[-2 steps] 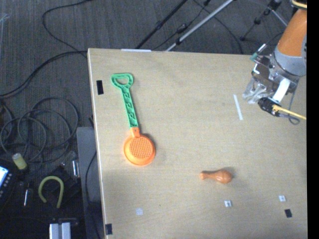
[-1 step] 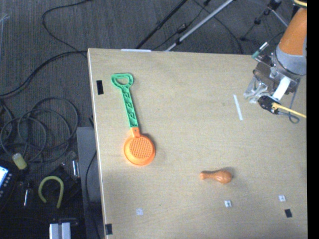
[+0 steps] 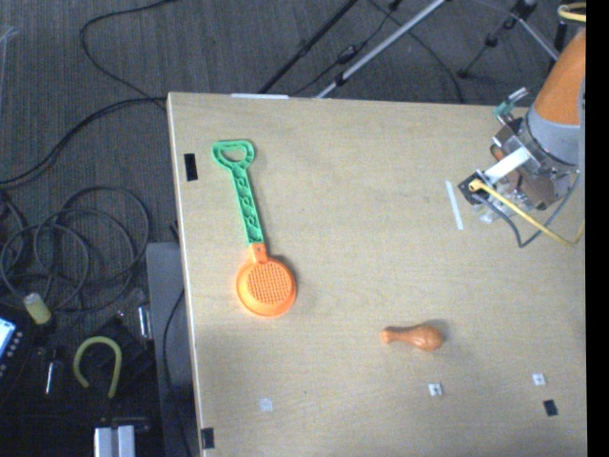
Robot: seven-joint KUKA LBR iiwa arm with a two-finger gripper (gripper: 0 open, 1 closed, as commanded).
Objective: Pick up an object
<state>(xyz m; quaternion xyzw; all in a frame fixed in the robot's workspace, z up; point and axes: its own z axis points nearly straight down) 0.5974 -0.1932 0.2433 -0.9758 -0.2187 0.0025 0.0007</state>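
Camera view: gripper (image 3: 487,194) hovers at the surface's (image 3: 362,160) right side; its state cannot be told. 1 green-handled orange strainer (image 3: 255,246) lies left, 1 orange drumstick-shaped toy (image 3: 415,336) lower centre.

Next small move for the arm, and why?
Probably move the gripper toward the orange drumstick-shaped toy below it in the view. That toy lies alone on the bench, nearer than the green-handled strainer, and nothing shows in the gripper.

So on the bench top (image 3: 381,160) the strainer spoon (image 3: 252,241) lies toward the left, the little gourd-shaped piece (image 3: 415,336) sits nearer the front and to its right, well apart, and the gripper (image 3: 490,193) hangs over the far right side.
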